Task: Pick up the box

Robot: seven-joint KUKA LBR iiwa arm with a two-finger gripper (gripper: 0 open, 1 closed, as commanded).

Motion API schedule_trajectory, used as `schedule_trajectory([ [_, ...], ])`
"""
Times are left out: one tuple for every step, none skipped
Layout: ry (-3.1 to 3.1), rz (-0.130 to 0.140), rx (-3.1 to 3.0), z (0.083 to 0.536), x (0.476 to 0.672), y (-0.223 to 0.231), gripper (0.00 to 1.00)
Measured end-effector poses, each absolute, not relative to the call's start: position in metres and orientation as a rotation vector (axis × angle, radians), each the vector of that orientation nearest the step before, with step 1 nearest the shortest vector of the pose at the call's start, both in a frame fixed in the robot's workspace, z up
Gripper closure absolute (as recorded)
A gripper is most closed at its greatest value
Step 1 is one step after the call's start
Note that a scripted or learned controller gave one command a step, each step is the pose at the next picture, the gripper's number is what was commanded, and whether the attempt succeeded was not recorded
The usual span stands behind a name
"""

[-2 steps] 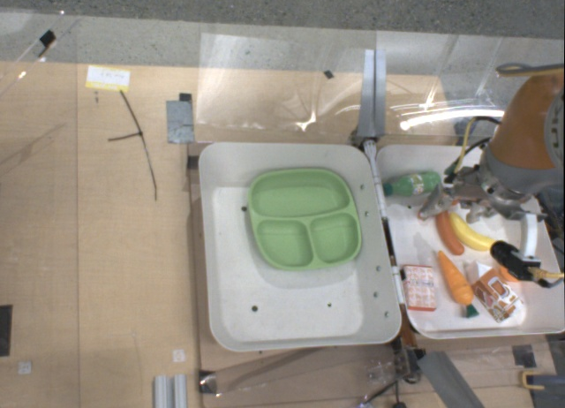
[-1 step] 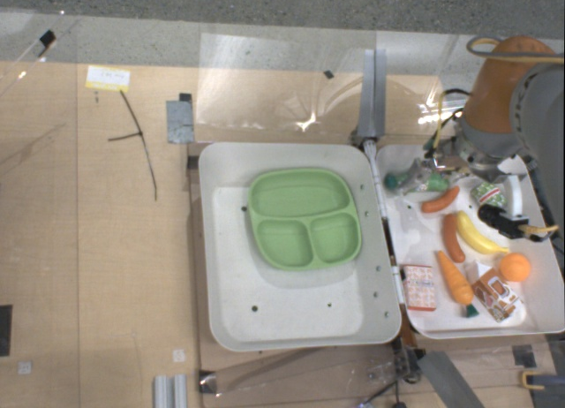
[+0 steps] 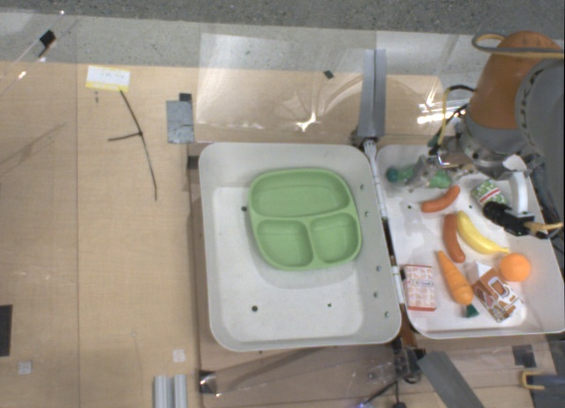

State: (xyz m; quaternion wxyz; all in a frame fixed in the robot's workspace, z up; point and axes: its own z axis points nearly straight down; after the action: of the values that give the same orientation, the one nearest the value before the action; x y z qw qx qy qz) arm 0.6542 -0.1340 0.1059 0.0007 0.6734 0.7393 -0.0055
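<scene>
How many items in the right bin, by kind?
Sausages: 2
Banana: 1
Carrot: 1
Orange: 1
Boxes or cartons: 2
Small green-and-white pack: 1
Green item at the back: 1, too small to identify
Total: 9
</scene>
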Motion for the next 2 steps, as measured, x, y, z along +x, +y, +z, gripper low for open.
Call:
schedule_trajectory([
  [2.317,0.010,2.111,0.1940,0.6208,-0.0742,1.00],
  [2.317,0.008,2.113,0.1934,0.6205,-0.0746,0.00],
])
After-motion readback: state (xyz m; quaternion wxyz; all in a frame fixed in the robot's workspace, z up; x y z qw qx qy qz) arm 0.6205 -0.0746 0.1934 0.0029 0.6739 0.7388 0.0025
